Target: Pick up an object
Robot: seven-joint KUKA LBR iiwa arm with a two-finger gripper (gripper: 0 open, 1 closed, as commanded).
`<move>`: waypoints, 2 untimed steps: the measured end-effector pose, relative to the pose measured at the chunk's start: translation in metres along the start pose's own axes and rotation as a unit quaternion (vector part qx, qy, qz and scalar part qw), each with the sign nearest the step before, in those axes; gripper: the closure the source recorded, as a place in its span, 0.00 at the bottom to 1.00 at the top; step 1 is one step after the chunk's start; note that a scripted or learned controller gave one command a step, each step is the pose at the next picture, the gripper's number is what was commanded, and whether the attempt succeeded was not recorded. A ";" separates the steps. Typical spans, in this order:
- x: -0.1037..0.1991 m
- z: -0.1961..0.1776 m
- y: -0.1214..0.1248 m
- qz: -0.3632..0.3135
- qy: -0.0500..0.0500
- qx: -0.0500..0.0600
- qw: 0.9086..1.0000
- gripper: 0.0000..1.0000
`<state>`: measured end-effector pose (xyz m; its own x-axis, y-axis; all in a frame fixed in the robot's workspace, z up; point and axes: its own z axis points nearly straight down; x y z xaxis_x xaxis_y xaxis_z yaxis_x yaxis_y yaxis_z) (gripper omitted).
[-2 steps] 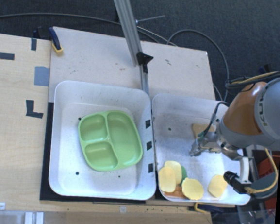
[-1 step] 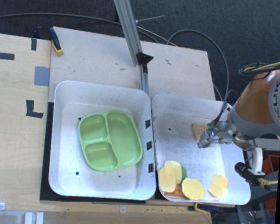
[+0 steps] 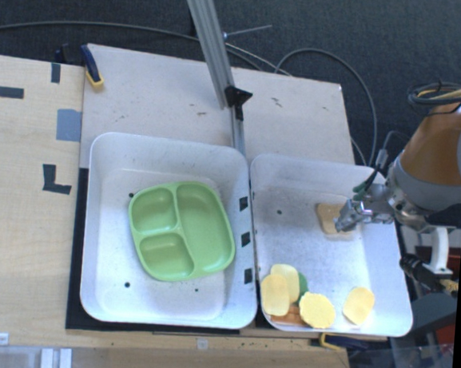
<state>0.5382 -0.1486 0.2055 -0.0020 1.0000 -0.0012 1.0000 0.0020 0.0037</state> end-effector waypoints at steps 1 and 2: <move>-0.002 -0.064 0.002 0.000 0.000 -0.001 1.000 1.00; 0.039 -0.052 0.013 -0.001 0.001 0.003 1.000 1.00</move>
<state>0.5507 -0.1092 0.2578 -0.0048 1.0000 0.0002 1.0000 0.0048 -0.0014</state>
